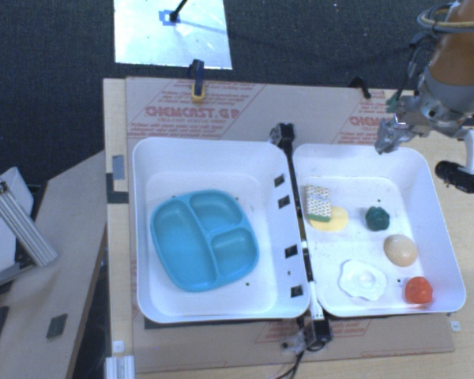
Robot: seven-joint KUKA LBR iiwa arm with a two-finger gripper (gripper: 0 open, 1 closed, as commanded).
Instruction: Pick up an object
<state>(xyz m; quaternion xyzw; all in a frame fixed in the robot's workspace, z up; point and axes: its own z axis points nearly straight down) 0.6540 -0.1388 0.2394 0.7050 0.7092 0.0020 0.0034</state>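
left bin (pixel 142 212) holds a light blue divided plate (pixel 204 239), three compartments, lying flat. right bin (pixel 426 172) holds six loose items, well apart except two: a checkered sponge (pixel 317 202) resting on a yellow disc (pixel 332 219); a white fried egg toy (pixel 363 280) near the front wall; a dark green lump (pixel 377 218); a beige egg-shaped piece (pixel 400 249); a red tomato-like ball (pixel 418 290) in the front corner. gripper (pixel 387 139) hangs over the bin's far rim, clear of all items; finger spread cannot be told.
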